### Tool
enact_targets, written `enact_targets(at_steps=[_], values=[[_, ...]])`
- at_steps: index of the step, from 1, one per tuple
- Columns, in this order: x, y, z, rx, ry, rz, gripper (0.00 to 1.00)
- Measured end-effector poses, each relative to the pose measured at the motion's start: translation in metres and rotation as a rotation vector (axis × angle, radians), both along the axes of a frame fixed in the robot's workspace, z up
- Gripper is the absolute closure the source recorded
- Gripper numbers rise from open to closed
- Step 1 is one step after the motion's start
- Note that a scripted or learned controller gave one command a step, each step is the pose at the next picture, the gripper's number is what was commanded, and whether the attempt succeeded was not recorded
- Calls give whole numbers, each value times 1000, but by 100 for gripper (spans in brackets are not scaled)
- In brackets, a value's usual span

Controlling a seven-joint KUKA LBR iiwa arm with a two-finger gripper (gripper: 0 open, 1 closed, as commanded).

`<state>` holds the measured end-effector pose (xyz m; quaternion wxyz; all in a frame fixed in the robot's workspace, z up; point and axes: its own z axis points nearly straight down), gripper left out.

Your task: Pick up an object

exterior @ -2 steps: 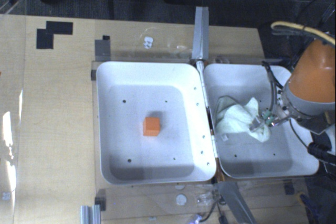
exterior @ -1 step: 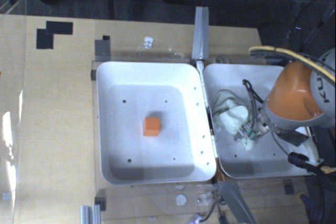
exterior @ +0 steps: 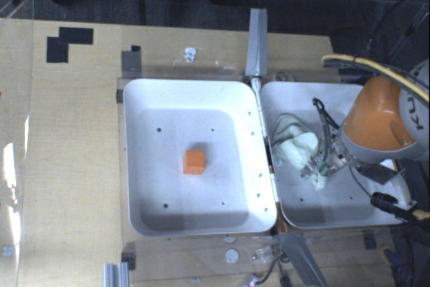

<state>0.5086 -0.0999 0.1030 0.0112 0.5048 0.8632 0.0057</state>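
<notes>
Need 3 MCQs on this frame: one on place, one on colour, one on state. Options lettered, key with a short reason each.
1. Where does the orange cube lie?
A. In the left bin, near its middle
B. In the right bin, under the arm
C. On the bench outside both bins

2. What colour is the soft crumpled object in the right bin?
A. Orange
B. White
C. Black

3. How does the arm stand relative to the cube?
A. Its wrist is directly above the cube
B. It is pressing on the cube
C. It is over the right bin, well apart from the cube

Key: 1 A, the cube sits alone on the left bin's floor. 2 B, the object is pale white against the bin. 3 C, the orange-banded wrist is over the right bin beside the white object, with the divider between it and the cube.
</notes>
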Motion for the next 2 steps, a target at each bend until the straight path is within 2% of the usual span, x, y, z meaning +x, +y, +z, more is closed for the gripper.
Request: enact_targets(at_steps=[1, 2], values=[[50, 40, 82, 7, 21, -373, 100], [31, 124, 86, 6, 25, -377, 100]])
